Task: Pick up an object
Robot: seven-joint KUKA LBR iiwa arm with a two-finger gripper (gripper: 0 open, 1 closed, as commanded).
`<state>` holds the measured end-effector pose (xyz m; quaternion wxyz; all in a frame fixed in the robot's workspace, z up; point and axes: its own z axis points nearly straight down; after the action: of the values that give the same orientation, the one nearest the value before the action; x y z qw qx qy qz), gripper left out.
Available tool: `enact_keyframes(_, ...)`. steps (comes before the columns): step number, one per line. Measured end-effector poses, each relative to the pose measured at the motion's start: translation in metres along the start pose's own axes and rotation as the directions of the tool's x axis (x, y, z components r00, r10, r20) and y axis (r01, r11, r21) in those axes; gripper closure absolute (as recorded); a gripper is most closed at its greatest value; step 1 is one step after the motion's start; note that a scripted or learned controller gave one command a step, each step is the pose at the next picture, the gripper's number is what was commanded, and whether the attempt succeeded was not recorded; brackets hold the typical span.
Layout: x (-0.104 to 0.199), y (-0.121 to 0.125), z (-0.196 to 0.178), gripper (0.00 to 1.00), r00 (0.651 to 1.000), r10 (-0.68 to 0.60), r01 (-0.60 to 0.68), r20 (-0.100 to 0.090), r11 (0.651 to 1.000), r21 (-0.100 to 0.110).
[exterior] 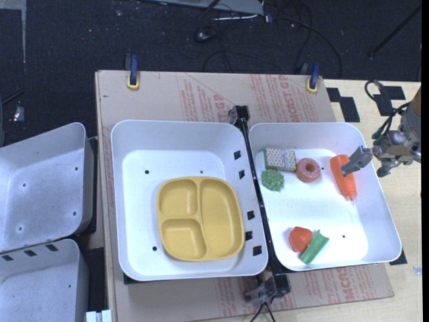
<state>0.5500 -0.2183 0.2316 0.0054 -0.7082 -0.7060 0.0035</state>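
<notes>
The right bin holds several toy foods: an orange carrot near its right wall, a brown donut, a patterned block, a green broccoli piece, a red piece and a green piece at the front. My gripper hangs at the bin's right wall, just right of the carrot's top end. Its fingers are spread, open, with nothing between them; the left fingertip sits close to the carrot.
A yellow divided plate lies in the left bin. The two bins meet at a black-clipped divider. White trays lie off the bench at the left. Cables run across the dark floor behind.
</notes>
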Motion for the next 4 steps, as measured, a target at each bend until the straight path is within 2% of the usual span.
enact_keyframes(1,0.001,0.003,-0.007,0.00,1.000,-0.004,0.004,0.003,1.000,-0.012)
enact_keyframes(2,-0.002,0.007,0.055,0.00,1.000,-0.002,0.002,0.001,1.000,-0.007)
enact_keyframes(3,0.000,0.009,0.116,0.00,1.000,-0.003,0.003,0.004,1.000,-0.014)
enact_keyframes(4,-0.004,0.015,0.128,0.00,1.000,-0.001,0.002,0.014,1.000,-0.031)
